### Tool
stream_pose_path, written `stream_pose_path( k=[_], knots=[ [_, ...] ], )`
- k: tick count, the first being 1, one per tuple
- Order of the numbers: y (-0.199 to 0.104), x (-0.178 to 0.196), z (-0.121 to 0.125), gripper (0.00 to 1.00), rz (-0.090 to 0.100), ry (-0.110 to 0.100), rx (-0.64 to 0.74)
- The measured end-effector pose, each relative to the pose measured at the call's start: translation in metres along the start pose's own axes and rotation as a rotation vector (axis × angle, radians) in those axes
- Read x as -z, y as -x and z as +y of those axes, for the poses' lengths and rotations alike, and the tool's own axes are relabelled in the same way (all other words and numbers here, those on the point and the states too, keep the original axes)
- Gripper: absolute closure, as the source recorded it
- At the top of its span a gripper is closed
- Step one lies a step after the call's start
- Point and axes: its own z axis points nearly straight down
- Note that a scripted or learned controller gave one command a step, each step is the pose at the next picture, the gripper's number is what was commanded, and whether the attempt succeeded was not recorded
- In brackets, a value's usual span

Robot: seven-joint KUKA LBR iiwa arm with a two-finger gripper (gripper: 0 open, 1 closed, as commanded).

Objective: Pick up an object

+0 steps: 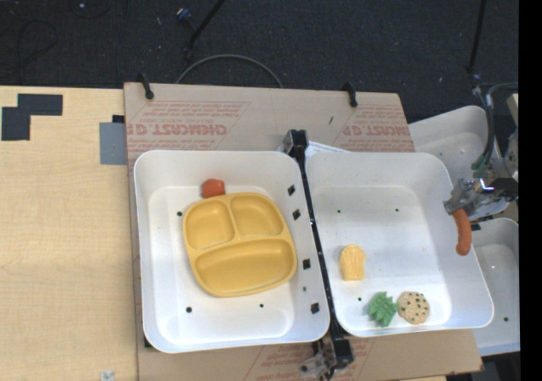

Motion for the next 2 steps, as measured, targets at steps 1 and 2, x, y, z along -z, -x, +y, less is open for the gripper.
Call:
stream_pose_path(
  k=[1,2],
  knots=[
    [-0.05,-0.003,0.003,1.0,0.003,-0.005,0.002],
    [-0.099,0.001,0.017,1.0,0.002,-0.005,0.001]
  ],
)
